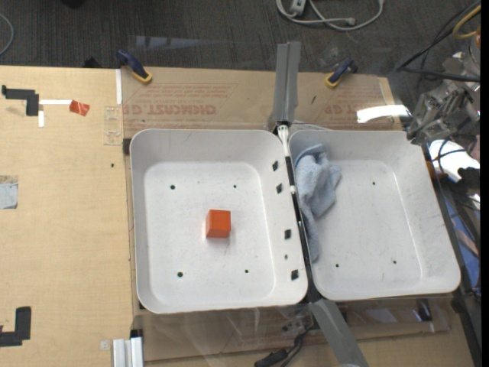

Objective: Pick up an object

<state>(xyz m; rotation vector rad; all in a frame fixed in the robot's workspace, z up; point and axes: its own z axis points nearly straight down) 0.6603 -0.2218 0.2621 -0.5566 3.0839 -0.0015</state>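
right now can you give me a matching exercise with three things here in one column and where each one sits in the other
Things:
1. orange block
2. blue cloth
3. end effector

Places:
A. past the right bin's top right corner
B. middle of the left bin
C. left side of the right bin

Pairs: 1-B, 2-C, 3-A

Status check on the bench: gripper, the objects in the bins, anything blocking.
Arm at right edge, above bins. Orange block loose in left bin. Grey cloth bunched in right bin. Nothing over either.
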